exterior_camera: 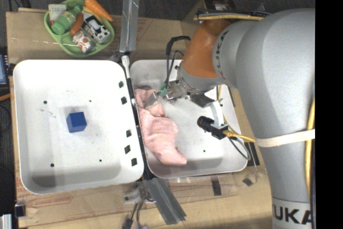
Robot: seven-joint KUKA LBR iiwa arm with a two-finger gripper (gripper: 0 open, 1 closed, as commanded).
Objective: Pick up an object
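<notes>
Starting at the near edge of the bench, we meet the two white bins side by side. In the right bin, a crumpled pink cloth lies along the left wall, its bulk towards the near left corner and its narrower end reaching back to about the middle of that wall. In the left bin, a small blue cube sits alone on the floor, left of centre and well apart from every wall.

Further back in the right bin, the gripper is low over the far end of the pink cloth, close to the left wall. We cannot tell whether it is spread or closed, nor whether it touches the fabric. The grey arm comes in from the right over that bin, with its orange band above the bin's far edge.

Farthest off, at the bench's far left corner and just beyond the left bin, stands a green bowl heaped with small toy foods, an orange carrot lying across its top.
</notes>
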